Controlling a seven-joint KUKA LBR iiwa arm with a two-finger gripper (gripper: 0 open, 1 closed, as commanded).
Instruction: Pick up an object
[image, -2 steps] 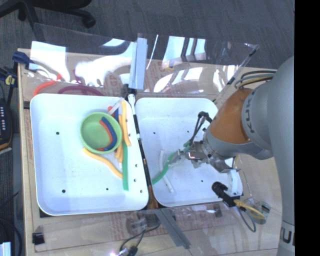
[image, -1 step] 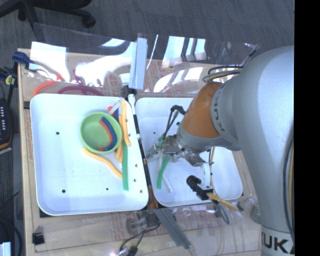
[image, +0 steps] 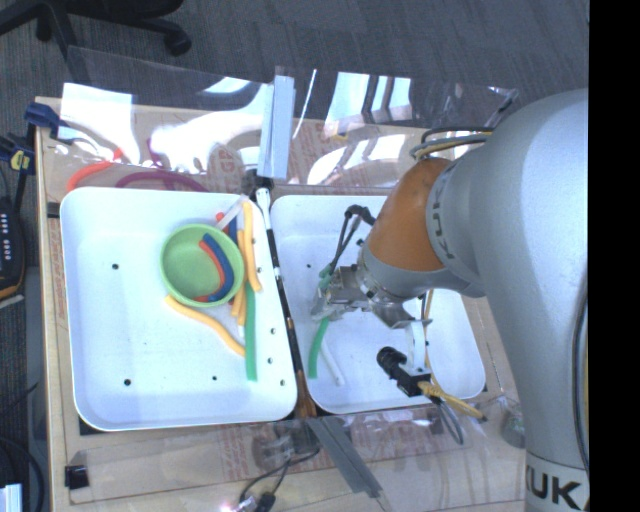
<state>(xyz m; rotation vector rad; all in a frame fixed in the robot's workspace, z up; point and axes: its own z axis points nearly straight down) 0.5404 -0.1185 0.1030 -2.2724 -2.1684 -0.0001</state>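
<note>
My gripper (image: 328, 300) is low over the left part of the right bin (image: 455, 345), pointing toward the divider between the bins. A long green stick (image: 318, 348) lies slanted in that bin, and its upper end runs up to the gripper tip. A small green bit (image: 325, 271) shows just above the gripper. Whether the stick is gripped cannot be told. In the left bin (image: 110, 340) a green bowl (image: 192, 262) holds blue and red pieces (image: 213, 262).
Yellow and orange sticks (image: 205, 322) curl under the bowl in the left bin, and another green stick (image: 250, 335) lies along its right wall. A thin white stick (image: 335, 375) rests near the right bin's front. The arm's bulk covers the right bin's far right side.
</note>
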